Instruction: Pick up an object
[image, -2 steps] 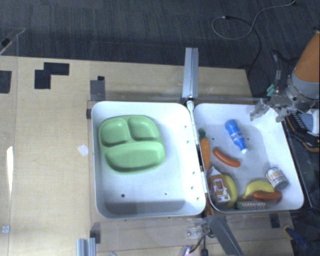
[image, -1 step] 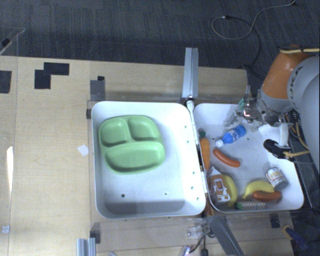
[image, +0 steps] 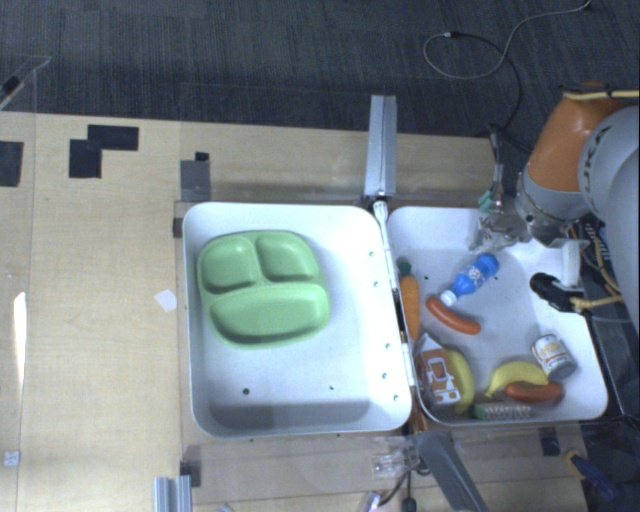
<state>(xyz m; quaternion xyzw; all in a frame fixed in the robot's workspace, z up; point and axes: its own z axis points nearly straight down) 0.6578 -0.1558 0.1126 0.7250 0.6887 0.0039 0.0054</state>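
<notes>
A: Where was the gripper (image: 497, 226)?
B: Over the right bin's (image: 590, 400) far edge. Fingers too blurred, couldn't tell their state.
A: Objects?
B: All lay in the right bin: water bottle (image: 470, 279) just below the gripper, sausage (image: 453, 315) beside it, carrot (image: 409, 306) along the left wall, can (image: 553, 356), banana (image: 515, 376), small box (image: 434, 372).
A: Left bin (image: 300, 410)?
B: Held a green divided tray (image: 263, 286).

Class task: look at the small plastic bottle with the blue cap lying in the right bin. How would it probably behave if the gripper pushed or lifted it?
The bottle lies on its side, so a push would probably roll it. It looks small and clear, so likely light. Its smooth round body might slip between fingers.
</notes>
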